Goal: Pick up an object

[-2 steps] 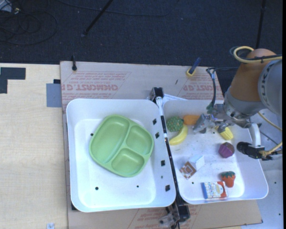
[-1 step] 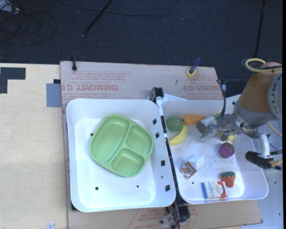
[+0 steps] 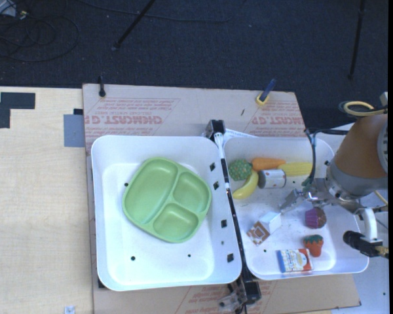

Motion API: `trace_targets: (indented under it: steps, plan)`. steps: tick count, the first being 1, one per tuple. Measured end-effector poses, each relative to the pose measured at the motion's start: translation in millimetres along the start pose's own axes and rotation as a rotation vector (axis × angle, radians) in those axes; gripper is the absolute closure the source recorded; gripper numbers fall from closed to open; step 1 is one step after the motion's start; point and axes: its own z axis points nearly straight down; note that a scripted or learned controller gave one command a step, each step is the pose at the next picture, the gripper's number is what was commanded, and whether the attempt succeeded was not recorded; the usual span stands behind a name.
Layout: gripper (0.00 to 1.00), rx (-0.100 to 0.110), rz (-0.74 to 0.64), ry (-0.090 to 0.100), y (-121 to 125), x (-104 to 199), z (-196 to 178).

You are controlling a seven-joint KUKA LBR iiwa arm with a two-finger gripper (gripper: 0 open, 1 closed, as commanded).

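Nearest my camera, along the front of the right bin (image 3: 340, 267), sat a small blue-and-white packet (image 3: 293, 260) with a red strawberry toy (image 3: 314, 244) just beside it, and a little brown wrapped piece (image 3: 258, 231) lay to their left. Behind those, a dark purple toy (image 3: 315, 218) rested close under the claw (image 3: 303, 195), which hovered low over the middle of that bin. I could not tell whether the claw's fingers were spread or closed; the metal parts blurred together against the white floor, and I saw nothing held between them.

I judged the purple toy the likeliest target, since it lay nearest the claw and stood clear of its neighbours. To do the step well, I would have centred the claw over it before descending, then closed squarely across its width so it could not squirt sideways toward the strawberry toy.

Farther back, a yellow banana (image 3: 245, 187), a green bumpy toy (image 3: 240, 169), an orange carrot (image 3: 267, 163), a corn cob (image 3: 296, 169) and a small grey can (image 3: 270, 178) were crowded together, a poorer choice. The left bin (image 3: 111, 254) held a green divided plate (image 3: 167, 199).
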Motion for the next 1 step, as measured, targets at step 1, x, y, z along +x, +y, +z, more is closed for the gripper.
trace_targets:
  steps: [1]
  plan:
    - [0.0,-0.003,0.0,-0.003,-32.8,3.4,-0.6]
